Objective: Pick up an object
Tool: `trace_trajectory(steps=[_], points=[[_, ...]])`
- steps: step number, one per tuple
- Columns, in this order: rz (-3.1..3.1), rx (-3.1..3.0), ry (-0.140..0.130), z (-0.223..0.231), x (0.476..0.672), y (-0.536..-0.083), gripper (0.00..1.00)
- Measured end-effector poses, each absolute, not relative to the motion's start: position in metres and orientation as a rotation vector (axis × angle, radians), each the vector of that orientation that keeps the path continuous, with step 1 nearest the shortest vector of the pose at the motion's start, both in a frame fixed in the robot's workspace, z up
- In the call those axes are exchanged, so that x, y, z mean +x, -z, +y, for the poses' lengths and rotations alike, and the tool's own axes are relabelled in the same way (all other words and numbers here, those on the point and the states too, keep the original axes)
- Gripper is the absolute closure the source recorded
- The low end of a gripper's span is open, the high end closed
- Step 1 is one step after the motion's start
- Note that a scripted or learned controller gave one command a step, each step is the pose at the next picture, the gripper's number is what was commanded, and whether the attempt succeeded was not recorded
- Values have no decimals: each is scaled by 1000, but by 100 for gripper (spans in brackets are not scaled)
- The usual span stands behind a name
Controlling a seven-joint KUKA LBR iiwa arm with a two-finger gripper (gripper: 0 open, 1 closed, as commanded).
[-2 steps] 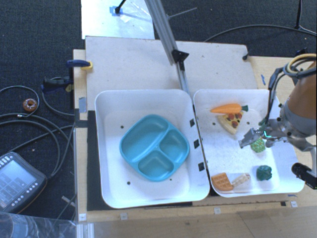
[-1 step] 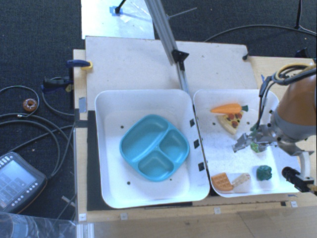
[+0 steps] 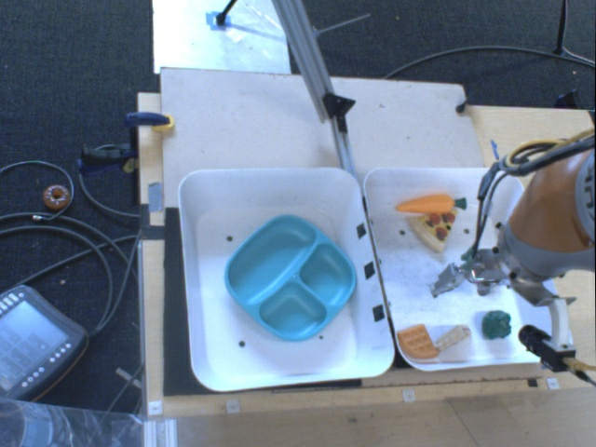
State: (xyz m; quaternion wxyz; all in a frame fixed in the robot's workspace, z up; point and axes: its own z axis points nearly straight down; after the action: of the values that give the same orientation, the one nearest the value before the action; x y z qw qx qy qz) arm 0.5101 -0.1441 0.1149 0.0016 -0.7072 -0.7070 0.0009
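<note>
Camera view looks down on the counter (image 3: 279,119), where two white bins sit side by side. The left bin (image 3: 209,250) has just a blue divided plate (image 3: 291,277) in it, tilted a little off square. The right bin (image 3: 410,259) holds a toy carrot (image 3: 426,204) touching a pizza slice (image 3: 436,229) near the far wall, an orange waffle-like piece (image 3: 417,342) and a tan piece (image 3: 454,337) by the near wall, and a green broccoli (image 3: 496,324). The gripper (image 3: 449,280) hangs over the middle of that bin; its fingers look apart, with nothing between them.
</note>
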Motion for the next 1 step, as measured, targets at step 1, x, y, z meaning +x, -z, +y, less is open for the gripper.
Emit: trace_trajectory(steps=[1], points=[[-2219, -2220, -1, -144, 510, -89, 0]])
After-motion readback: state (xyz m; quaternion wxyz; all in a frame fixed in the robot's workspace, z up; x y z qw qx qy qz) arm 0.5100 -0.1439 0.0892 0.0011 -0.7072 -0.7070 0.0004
